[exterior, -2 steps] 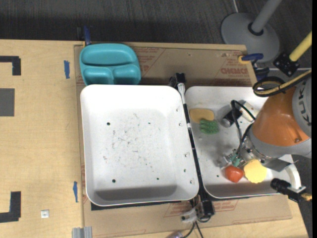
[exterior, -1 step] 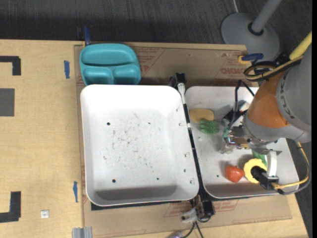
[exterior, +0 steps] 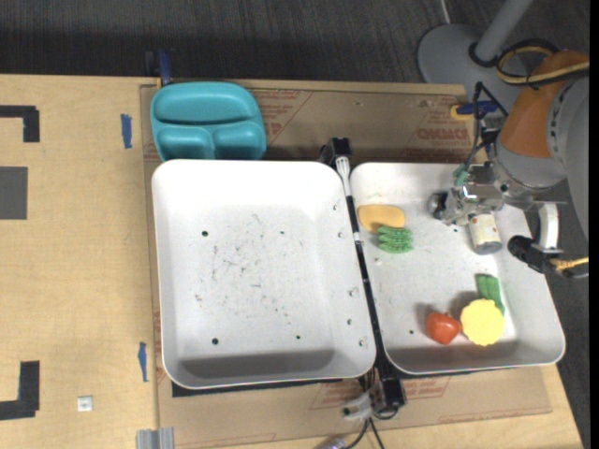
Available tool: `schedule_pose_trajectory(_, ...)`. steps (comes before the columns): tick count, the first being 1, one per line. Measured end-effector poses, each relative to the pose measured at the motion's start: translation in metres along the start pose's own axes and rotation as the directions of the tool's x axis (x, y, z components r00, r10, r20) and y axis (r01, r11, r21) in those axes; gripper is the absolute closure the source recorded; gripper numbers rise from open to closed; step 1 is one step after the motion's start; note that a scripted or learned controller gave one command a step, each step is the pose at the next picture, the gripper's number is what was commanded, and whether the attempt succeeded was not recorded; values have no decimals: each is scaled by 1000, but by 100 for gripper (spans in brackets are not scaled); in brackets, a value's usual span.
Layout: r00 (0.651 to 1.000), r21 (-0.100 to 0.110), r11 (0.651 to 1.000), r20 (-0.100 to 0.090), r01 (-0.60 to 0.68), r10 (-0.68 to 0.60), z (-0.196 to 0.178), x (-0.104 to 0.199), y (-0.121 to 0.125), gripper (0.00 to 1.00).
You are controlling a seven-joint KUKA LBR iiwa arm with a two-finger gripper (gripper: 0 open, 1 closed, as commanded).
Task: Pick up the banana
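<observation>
The banana (exterior: 381, 216), a short yellow piece, lies in the right bin (exterior: 524, 352) near its upper left corner, close to the divider between the bins. A green ridged toy (exterior: 395, 240) touches its lower edge. My gripper (exterior: 453, 206) hangs over the upper right part of the same bin, about a hand's width to the right of the banana, with nothing visibly held. The grey arm with its orange band (exterior: 524, 124) comes in from the right.
A red tomato-like toy (exterior: 443, 327), a round yellow toy (exterior: 483, 322) and a green piece (exterior: 489, 289) lie at the right bin's front. The left bin (exterior: 168, 251) is bare. A teal divided tray (exterior: 207, 120) stands behind the left bin.
</observation>
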State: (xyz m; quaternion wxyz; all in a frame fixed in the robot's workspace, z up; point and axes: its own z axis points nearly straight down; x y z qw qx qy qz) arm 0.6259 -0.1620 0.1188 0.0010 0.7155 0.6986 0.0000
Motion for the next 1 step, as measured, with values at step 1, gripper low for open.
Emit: schedule_pose_trajectory(1,1000,0,1000,-3,3,-3,32,46,-93,100)
